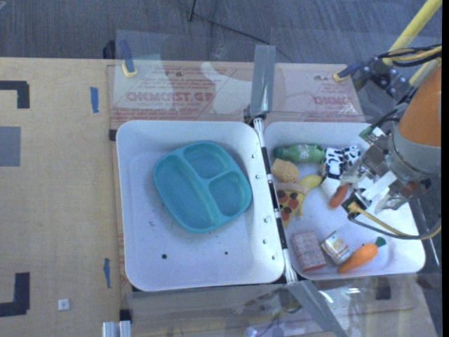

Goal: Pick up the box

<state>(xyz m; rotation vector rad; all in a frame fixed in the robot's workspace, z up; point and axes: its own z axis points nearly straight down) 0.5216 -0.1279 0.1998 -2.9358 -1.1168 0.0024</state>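
So the box (336, 247) sits near the front of the right bin (410, 262), tilted on a diagonal, squeezed between the pinkish block (308, 250) on its left and the carrot (359, 255) touching its right side. The gripper (365, 188) hangs over the bin's right half, further back, so the box lies toward the front edge and a bit left of it. Can't tell if it's open or closed from this angle, and nothing visibly sits in it.
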